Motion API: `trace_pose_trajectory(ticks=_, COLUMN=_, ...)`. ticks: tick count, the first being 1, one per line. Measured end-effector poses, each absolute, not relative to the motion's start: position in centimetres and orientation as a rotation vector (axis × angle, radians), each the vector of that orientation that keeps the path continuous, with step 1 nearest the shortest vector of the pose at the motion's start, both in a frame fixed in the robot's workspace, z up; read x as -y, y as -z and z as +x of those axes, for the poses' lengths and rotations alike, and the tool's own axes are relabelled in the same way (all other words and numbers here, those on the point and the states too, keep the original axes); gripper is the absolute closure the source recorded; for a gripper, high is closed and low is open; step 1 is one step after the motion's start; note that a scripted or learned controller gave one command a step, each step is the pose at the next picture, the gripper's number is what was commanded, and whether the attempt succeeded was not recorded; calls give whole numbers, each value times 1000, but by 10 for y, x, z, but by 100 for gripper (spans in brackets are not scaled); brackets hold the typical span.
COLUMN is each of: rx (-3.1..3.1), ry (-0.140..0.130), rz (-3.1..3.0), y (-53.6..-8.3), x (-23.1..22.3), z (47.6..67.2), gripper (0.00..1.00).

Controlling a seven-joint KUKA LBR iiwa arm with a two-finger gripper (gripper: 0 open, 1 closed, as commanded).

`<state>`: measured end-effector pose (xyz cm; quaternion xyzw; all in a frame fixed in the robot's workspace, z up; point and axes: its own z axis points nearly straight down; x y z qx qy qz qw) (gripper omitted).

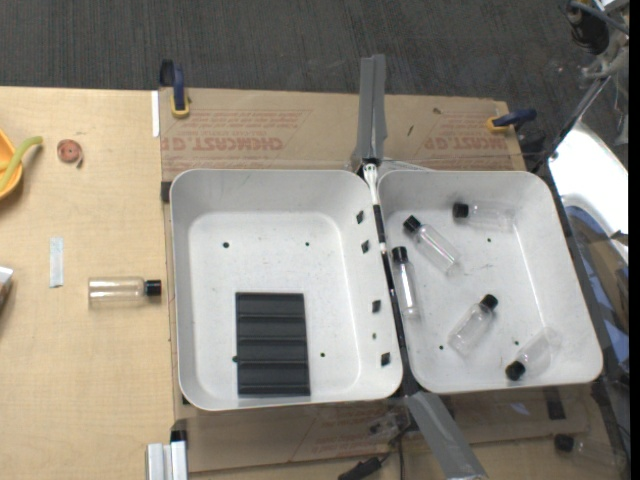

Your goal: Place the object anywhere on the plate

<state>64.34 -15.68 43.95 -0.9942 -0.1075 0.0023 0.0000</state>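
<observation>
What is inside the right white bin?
Five clear plastic vials with black caps lie in the right white bin: one, another. Nothing visibly covers them.

Left of frame, on the counter: a clear capped vial, a small disc, possibly a yellow-orange bowl.

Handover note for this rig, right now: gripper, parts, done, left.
Gripper: I see no gripper over the bins; part of the arm sits at the top right corner.
Left bin: holds the black ribbed plate, near its front edge, nothing on it.
Right bin: five clear vials with black caps, lying loose: one at the back, one angled near the divider, one along the divider, one mid-front, one at the front right.
A sixth vial lies on the bench left of the bins.
Done: nothing yet. Left: pick a vial, set it on the plate.
</observation>
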Motion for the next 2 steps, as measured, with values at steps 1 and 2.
trace_pose_trajectory(ticks=1, rx=317, ry=-5, rz=-3126, y=-440, x=64, z=645, gripper=0)
trace_pose_trajectory(ticks=2, rx=433, ry=-10, rz=-3111, y=-438, x=213, z=630, gripper=0)
